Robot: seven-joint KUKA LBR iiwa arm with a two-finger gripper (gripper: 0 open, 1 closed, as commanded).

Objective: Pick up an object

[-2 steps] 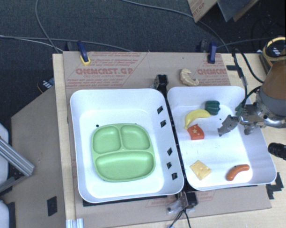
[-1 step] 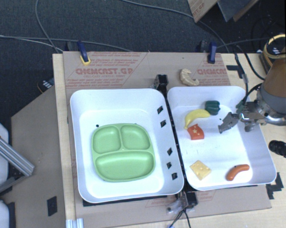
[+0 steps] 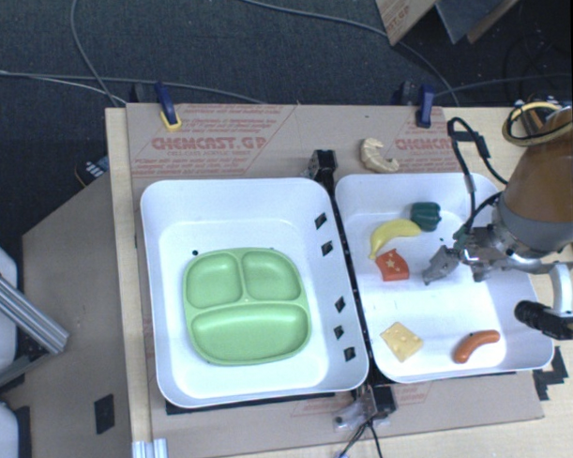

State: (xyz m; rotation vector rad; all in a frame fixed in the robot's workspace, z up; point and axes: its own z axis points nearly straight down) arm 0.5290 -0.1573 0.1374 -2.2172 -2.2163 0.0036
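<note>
The right bin (image 3: pixel 516 356) holds several toy foods: a yellow banana (image 3: pixel 395 234), a green pepper (image 3: pixel 424 214), a red strawberry-like piece (image 3: pixel 393 266), a cheese wedge (image 3: pixel 401 340) and a sausage (image 3: pixel 475 346). My gripper (image 3: pixel 459 269) hangs over the middle right of this bin. It is right of the red piece and below the pepper. Its fingers are spread open with nothing between them, and it touches none of the foods.
A green divided plate (image 3: pixel 247 305) lies in the left bin (image 3: pixel 164 228). A beige object (image 3: pixel 379 154) rests on the bench beyond the right bin. Clamps (image 3: pixel 169 113) sit at the board's far edge. Black cables (image 3: pixel 467 156) hang near the arm.
</note>
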